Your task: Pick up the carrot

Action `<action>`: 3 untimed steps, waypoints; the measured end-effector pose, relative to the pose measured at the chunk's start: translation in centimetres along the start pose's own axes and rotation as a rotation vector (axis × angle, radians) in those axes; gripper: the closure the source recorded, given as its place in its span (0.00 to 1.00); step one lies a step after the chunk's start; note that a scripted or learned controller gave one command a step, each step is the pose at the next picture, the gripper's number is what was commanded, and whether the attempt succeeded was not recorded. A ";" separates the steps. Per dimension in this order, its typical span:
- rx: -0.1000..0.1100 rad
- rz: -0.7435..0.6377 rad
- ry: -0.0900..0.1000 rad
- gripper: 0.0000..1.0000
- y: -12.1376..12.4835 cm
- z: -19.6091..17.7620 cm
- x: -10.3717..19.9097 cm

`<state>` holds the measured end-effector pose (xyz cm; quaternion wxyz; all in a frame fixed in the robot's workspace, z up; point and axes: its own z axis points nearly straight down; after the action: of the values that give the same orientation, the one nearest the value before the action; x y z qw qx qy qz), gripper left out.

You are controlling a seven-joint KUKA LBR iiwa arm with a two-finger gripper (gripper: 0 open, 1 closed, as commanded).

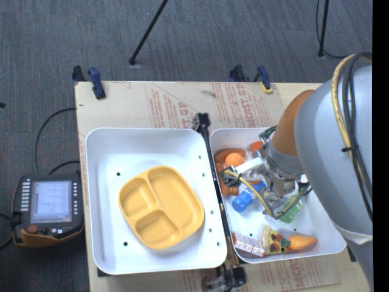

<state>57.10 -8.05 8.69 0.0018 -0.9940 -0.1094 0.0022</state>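
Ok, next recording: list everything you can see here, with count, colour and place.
Shallow white bins: two, side by side; left, right.
Yellow three-compartment plastic plate: one, in the left bin.
Orange toy carrot: one, right bin, far left corner.
Blue toy cylinder: one, right bin, below the gripper.
Toy pizza slice: one, orange crust, right bin, near edge.
Green toy: one, partly hidden, identity unclear.
Handheld control pendant: one, grey and orange, on the floor to the left.
Blue clamps: two, bench's far edge.
Gripper: grey arm, over the right bin.
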 end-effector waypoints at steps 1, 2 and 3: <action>-0.001 -0.003 0.006 0.00 -7.3 -10.2 5.9; -0.001 0.021 0.000 0.00 1.7 -5.6 1.0; 0.000 -0.022 -0.001 0.00 0.2 0.0 -0.8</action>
<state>56.40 -8.40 8.65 0.0019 -0.9927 -0.1204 0.0025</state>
